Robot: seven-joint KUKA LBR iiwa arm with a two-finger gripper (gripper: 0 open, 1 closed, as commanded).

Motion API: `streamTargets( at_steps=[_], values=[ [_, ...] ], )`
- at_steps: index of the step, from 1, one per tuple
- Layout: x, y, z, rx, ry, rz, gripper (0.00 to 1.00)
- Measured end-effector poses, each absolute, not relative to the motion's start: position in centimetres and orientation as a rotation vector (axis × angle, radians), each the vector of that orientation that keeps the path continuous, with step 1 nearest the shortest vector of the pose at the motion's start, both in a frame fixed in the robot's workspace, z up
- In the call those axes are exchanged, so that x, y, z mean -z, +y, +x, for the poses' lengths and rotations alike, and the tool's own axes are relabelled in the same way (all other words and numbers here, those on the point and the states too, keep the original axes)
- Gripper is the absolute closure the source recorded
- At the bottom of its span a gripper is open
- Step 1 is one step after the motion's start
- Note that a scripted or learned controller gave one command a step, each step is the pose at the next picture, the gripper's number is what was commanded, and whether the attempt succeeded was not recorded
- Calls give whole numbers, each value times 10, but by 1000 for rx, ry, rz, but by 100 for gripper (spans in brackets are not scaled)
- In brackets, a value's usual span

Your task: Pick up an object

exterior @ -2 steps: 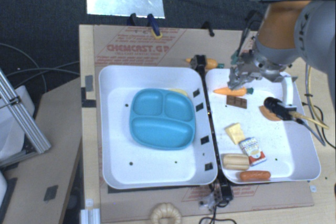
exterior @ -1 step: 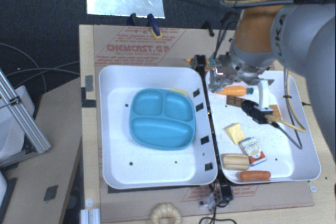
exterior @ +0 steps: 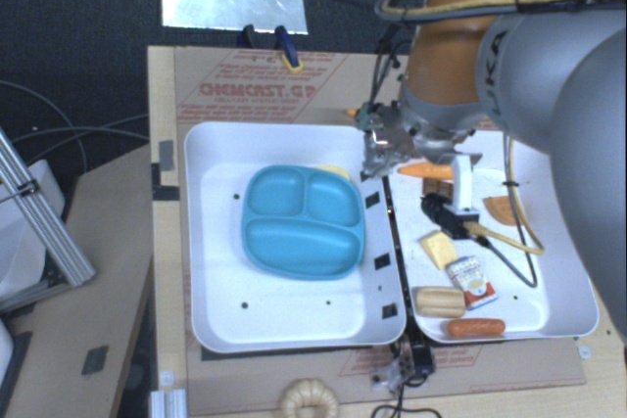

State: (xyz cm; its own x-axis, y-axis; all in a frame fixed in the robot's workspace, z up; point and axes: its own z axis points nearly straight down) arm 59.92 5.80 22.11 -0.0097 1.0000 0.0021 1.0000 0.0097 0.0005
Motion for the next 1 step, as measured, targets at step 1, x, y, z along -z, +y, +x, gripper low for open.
streamTargets(
  at_steps=[1],
  values=[
    [-216,89,601,3,-2230,-2213,100]
  ],
)
